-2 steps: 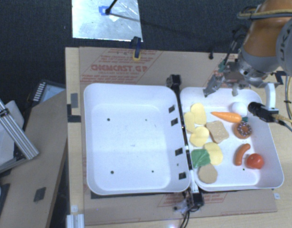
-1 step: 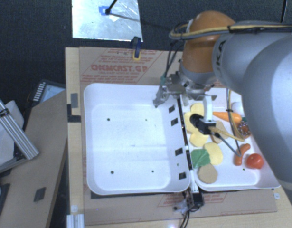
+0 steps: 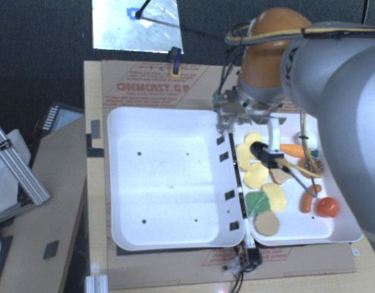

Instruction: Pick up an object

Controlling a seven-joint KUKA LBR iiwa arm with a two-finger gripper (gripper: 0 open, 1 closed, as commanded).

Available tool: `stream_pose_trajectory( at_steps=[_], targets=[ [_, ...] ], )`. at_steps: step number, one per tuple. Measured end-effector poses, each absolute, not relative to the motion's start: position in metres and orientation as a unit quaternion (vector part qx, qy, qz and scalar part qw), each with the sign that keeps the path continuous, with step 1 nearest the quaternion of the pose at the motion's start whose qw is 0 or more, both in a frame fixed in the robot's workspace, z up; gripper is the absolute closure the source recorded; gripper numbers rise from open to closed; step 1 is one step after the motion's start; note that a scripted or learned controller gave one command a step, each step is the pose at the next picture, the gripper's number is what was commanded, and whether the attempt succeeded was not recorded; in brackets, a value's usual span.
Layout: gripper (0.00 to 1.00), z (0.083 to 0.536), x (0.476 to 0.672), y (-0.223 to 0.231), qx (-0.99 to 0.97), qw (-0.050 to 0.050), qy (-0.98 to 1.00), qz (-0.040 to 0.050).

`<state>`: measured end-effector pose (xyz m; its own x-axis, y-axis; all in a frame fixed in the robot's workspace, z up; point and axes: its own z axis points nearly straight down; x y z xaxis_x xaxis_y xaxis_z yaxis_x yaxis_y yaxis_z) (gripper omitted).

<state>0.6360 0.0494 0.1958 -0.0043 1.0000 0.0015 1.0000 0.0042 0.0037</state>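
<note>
The end effector (image 3: 227, 119) hangs over the upper left corner of the right-hand shallow white plastic bin (image 3: 300, 231). It is close to the ridge where the two bins meet, and from this angle I cannot tell whether it is apart or together.

Just below and to the right of it, pale yellow flat discs (image 3: 256, 176), smooth and matte, crowd the bin's left side, some of them overlapping. Below them lie a green flat leaf-shaped piece (image 3: 257, 203) and a tan round disc (image 3: 266, 223), near the lower rim.

The orange tapered carrot (image 3: 292, 150) lies in the upper middle of that bin. Its long axis runs almost level across the frame, and which end is the narrow one is hard to tell. A glossy red round tomato (image 3: 326, 207) sits near the lower right wall.

The left-hand shallow white plastic bin (image 3: 169, 170) spreads wide at mid-frame, with a smooth floor marked by small dark dots. A brown cardboard sheet (image 3: 150, 87) lies on the bench under both bins.
</note>
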Motion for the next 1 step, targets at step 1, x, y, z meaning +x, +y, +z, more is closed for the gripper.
stream_pose_trajectory(
  at_steps=[1],
  targets=[
    [1.00, 0.2266, 0.6699, 0.1087, 0.704, 0.001, 0.710, 0.0038]
  ],
)
